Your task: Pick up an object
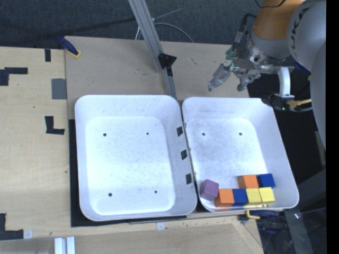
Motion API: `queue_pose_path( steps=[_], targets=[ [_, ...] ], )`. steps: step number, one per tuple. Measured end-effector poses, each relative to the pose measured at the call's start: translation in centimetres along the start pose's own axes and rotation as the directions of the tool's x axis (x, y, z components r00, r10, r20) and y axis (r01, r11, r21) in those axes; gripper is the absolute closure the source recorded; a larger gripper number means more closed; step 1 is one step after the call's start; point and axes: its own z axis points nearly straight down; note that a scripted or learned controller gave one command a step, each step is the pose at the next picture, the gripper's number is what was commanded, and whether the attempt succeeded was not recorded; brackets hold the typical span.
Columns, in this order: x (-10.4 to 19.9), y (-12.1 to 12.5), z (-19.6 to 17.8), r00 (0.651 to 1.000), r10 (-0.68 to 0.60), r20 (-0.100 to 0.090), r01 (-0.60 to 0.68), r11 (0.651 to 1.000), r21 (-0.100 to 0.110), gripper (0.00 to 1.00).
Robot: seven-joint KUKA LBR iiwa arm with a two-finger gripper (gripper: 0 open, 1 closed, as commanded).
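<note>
Looking down, we saw coloured blocks (pixel 247 190) clustered in the right bin (pixel 275 136), the gripper (pixel 230 81) open above.

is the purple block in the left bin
No, the purple block lies in the right bin, beside the other blocks at its near edge.

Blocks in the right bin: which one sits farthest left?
The purple block, alone at the row's left end, beside an orange block; the others cluster further right.
</note>
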Motion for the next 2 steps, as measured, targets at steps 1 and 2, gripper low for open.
queue_pose_path(
  steps=[1,2],
  targets=[
    [2.5,1.0,7.7,1.0,0.0,0.002,0.0,1.0,0.007,0.0],
    [4.1,-3.3,7.1,1.0,0.003,0.003,-0.003,1.0,0.003,0.0]
  ],
)
